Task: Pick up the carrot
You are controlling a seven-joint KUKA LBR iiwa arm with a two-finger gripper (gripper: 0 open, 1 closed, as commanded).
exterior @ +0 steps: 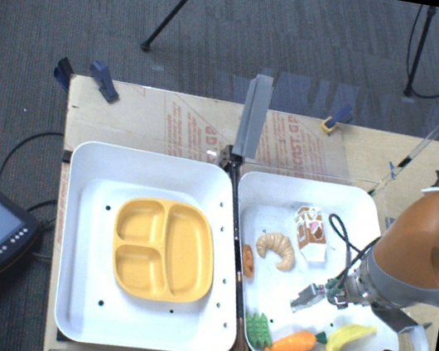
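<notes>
Camera view, looking down at a slant on both bins: the carrot (293,342) lies in the right bin (284,192), near its front edge, orange body roughly level with its green top (259,330) pointing toward the bin's left front corner. A banana (348,337) lies just beside the carrot's right end, possibly touching it; the gap cannot be resolved at this size. Further back in the same bin sit a croissant (277,249), a small printed carton (310,232), and a small brown item (248,261) against the left wall. The left bin (92,182) holds a yellow divided plate (163,250). The arm enters from the right, and its gripper (309,296) hangs over bare bin floor, behind the carrot and apart from it. The fingers appear slightly spread with nothing between them and touching nothing, though the opening is small in the picture and read with low confidence. Risks, as judgement: the carrot is close to the bin's front wall, so a descent could land a finger on the rim or wall instead of clearing it. The banana at the right end may get caught or nudged, spoiling the grasp. The carrot's rounded, tapered body may roll or squirt out if the fingers close along its length rather than across it, or off-centre toward the leafy end.
</notes>
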